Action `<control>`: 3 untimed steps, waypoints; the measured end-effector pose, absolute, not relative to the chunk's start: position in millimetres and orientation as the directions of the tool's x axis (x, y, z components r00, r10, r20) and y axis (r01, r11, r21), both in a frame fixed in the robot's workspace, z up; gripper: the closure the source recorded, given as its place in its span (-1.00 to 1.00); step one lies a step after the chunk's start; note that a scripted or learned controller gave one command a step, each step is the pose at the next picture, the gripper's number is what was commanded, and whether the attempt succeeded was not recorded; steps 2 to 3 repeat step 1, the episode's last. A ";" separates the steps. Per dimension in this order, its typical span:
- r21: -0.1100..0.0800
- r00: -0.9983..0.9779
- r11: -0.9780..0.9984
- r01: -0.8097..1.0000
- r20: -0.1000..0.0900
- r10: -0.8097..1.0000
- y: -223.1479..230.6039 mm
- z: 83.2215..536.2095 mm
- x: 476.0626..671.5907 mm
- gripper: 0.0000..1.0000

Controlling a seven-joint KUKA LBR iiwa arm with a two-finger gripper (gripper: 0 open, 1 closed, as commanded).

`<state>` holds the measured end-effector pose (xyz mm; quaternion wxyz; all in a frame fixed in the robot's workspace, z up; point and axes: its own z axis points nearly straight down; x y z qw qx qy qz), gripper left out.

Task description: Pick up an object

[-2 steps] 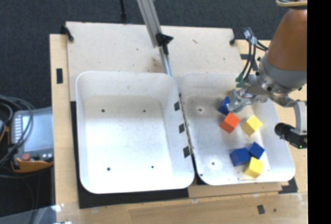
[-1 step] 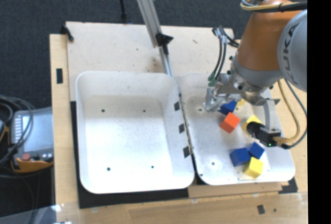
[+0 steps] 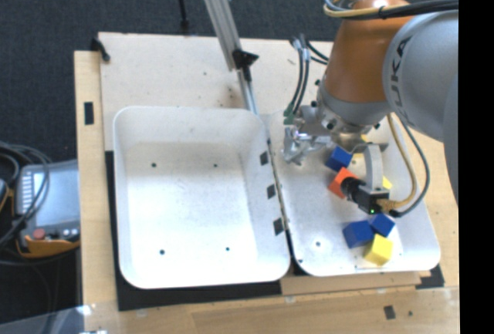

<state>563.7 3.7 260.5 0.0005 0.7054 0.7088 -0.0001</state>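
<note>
my gripper (image 3: 296, 149) hangs over the right bin (image 3: 324, 251), grip unreadable; blocks (image 3: 359, 233) at five o'clock look light, rigid, best pinched across flat sides.

Arm (image 3: 401, 55) reaching from right, end effector (image 3: 296, 146) lowered, wrist vertical.

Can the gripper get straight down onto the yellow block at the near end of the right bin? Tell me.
Probably yes. The yellow block lies uncovered near the right bin's near rim, though a blue block touches its far side and may crowd the gripper, which hangs farther back by the divider.
</note>
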 end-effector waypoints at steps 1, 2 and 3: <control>0.000 -0.006 0.006 1.000 0.000 1.000 55.3 240.3 578.9 1.00; 0.000 -0.006 0.006 1.000 0.000 1.000 55.3 240.3 578.9 1.00; 0.000 -0.006 0.006 1.000 0.000 1.000 55.3 240.3 578.9 1.00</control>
